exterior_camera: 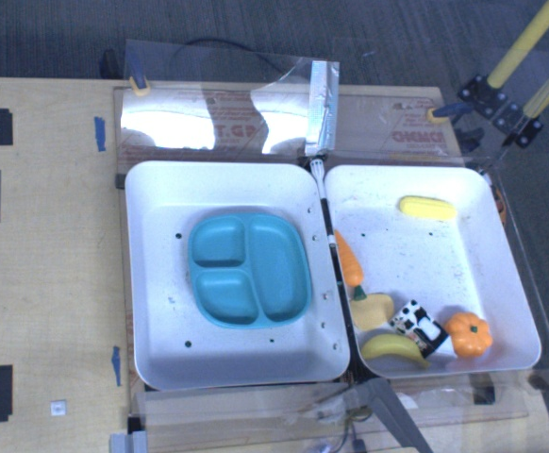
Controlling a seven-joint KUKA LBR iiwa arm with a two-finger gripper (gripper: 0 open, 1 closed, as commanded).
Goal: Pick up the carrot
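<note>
Camera view: the carrot (348,261) is seen lying against the right bin (501,253)'s 9 o'clock wall, tip toward 11 o'clock. At its 5 o'clock a pale vegetable (373,310), banana (393,348), toy cow (418,325) and pumpkin (469,335) are clustered. A blue divided plate (250,269) is held in the left bin (152,253).

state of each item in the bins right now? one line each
carrot: lying against the right bin's left wall, not picked up
blue plate: flat in the left bin, compartments bare
yellow block: lying flat, apart from the others
banana: lying at the near wall
pumpkin: upright, in the near right corner
cow toy: lying between banana and pumpkin
</note>
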